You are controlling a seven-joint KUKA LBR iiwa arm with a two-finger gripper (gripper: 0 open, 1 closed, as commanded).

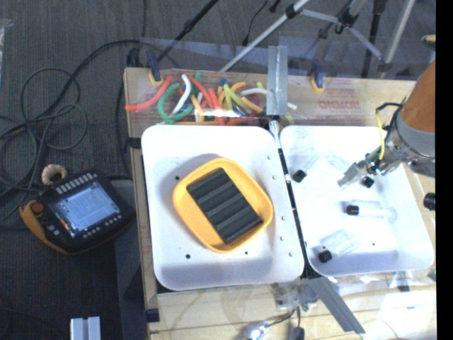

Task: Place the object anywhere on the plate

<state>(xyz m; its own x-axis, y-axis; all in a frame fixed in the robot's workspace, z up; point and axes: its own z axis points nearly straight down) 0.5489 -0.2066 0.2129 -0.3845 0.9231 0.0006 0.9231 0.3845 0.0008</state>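
While the arm reaches in from the right of the camera view, the bench holds the following:

- Arm: grey, with an orange part at the frame's right edge, slanting down over the right bin.
- Gripper: pale metal, over the upper middle of the right bin, pointing down and to the left. Whether it is released, clenched or grasping anything cannot be told at this size.
- Right bin: shallow and white, with several small loose items in it.
- Black piece: small, just beside the gripper on its lower right. Whether the two touch cannot be told.
- Black knob: small, near the bin's left wall, apart from the gripper.
- Clear vial: with a black cap, lying on its side in the middle of the bin, below the gripper.
- Second clear vial: with a black cap, lying near the bin's front edge.
- Left bin: shallow and white, touching the right bin along the centre wall.
- Plate: yellow with rounded corners, set at a slant in the middle of the left bin, well apart from the loose items.
- Dark slab: ribbed, lying on the plate and covering most of its middle.
- Coloured cords: a red, green, orange and white tangle on the bench behind the left bin.
- Handheld controller: orange and black with a lit screen, on the floor left of the bench.
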